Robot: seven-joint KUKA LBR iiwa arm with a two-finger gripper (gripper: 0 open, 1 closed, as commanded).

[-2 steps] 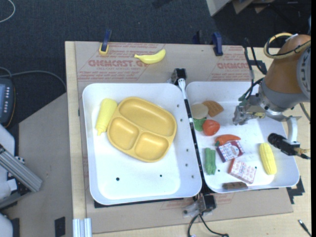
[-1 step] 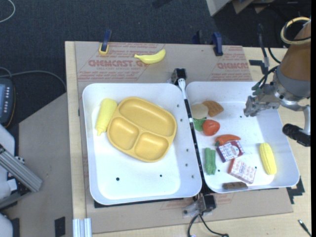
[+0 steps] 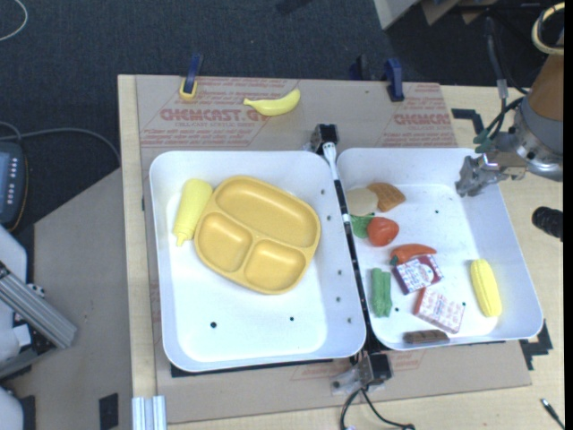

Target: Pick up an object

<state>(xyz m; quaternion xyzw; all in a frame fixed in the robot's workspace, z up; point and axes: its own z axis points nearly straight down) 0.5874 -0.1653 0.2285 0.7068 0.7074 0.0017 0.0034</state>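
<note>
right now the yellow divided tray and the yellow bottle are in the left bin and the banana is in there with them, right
Not quite. The yellow divided tray and yellow bottle are in the left bin, but the camera view shows the banana outside it, lying on the brown board behind the bins.

My arm [image 3: 548,106] cut off by right edge; orange band only partly in frame. My claw [image 3: 469,179] small and blurred above right bin's [image 3: 515,240] far corner; finger gap unreadable. Yellow bottle [image 3: 188,210] partly tucked under divided yellow tray [image 3: 258,233]. Print on two small packets [image 3: 427,292] too fine to read. Dark thing [image 3: 424,337] at right bin's near rim too small to identify.
</note>
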